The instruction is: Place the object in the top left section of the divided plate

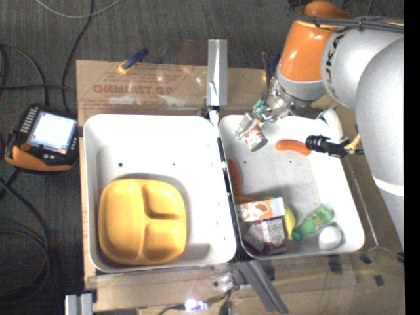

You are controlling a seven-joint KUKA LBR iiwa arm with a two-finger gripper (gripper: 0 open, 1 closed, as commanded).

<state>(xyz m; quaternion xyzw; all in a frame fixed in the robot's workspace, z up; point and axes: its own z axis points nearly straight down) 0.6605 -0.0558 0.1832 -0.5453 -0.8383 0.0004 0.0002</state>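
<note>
**Pick under way, plate still empty**

End effector (257, 125) hangs at the upper left of the right bin (354, 241), apparently clamped on a small packet (252, 138). Yellow divided plate (143, 220) waits in the left bin (92, 143), nothing placed yet.

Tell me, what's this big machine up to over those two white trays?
The grey-and-orange robot arm reaches over the right bin, its gripper at a small red-and-white packet near the far left corner. Whether it grips the packet is unclear. A red sausage-shaped toy, a juice carton and a green bottle lie in that bin. The yellow divided plate waits in the left bin, nothing on it.
</note>
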